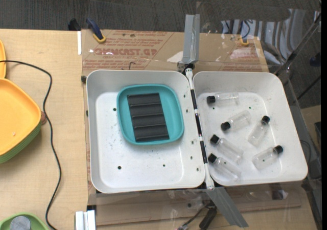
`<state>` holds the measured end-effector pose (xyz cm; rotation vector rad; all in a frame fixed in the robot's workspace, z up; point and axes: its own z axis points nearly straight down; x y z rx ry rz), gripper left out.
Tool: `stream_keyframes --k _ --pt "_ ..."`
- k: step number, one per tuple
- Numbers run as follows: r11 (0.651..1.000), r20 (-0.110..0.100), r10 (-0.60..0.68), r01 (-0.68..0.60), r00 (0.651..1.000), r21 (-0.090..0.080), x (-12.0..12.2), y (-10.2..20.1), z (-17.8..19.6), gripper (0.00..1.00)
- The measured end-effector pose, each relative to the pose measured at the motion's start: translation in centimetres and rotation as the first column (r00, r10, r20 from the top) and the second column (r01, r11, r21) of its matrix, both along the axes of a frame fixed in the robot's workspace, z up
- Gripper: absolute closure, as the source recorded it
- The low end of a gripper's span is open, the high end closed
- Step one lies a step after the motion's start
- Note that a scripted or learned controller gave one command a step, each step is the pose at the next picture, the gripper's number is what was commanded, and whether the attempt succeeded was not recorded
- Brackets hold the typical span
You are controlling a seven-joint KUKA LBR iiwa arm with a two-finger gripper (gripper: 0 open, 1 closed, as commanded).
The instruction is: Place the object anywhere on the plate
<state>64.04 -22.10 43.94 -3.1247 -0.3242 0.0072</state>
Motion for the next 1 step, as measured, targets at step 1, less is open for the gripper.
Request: stream_keyframes --k 1 --pt "1.000 0.000 0.000 0.000 1.000 0.000 1.33 -0.01 -0.03 0.00"
